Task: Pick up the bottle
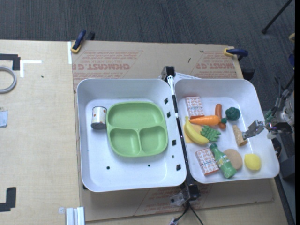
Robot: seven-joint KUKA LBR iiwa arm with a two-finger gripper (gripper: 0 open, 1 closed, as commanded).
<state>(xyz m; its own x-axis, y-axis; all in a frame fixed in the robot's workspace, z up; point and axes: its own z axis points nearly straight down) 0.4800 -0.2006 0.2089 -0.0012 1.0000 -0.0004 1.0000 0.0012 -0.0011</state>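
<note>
1. A pale wooden bench (37,139) stands on dark carpet, with a sheet of printed cardboard (154,60) laid under two shallow white bins.
2. The gripper (253,129) pokes in from the right edge, hanging over the right side of the right bin (248,90); its metal fingers look slightly parted with nothing between them.
3. The bottle (222,160), green with a lighter label, lies on its side down and to the left of the gripper, near the bin's front edge, well apart from the fingers.
4. Just beside the gripper's tip sits a small tan piece (239,136); a yellow lemon (252,161) lies below the gripper.
5. A tan round bun (234,157) touches the bottle on the gripper's side.
6. Farther left of the gripper are a carrot (205,120), a banana (194,133), broccoli (232,113) and two small printed boxes (193,105).
7. Well away to the left, the left bin (89,172) holds a green divided plate (138,128) and a small metal can (98,117) beside it.
</note>
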